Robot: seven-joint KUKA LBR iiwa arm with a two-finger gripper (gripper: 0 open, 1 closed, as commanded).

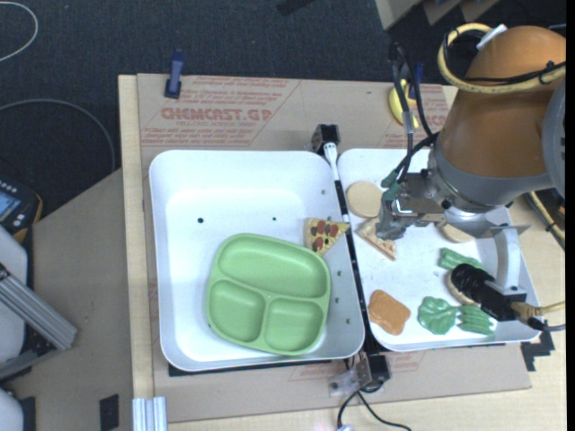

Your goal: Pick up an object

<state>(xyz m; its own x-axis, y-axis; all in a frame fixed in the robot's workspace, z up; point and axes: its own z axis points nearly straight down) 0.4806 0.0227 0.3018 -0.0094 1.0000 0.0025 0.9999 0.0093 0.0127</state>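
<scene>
left to right you have: green divided tray in left bin; pizza slice at its right wall; right bin: gripper, grip state unclear to you, over wedge; orange piece, green toys. board beyond reads "chemcast".

My bench as 1 fixed camera sees it: from above, tilted down at a slant, far enough back to frame both white bins, the left bin and the right bin, plus the bench's cardboard top and dark floor beyond. My arm enters from the frame's right, looming large over the right bin.
</scene>
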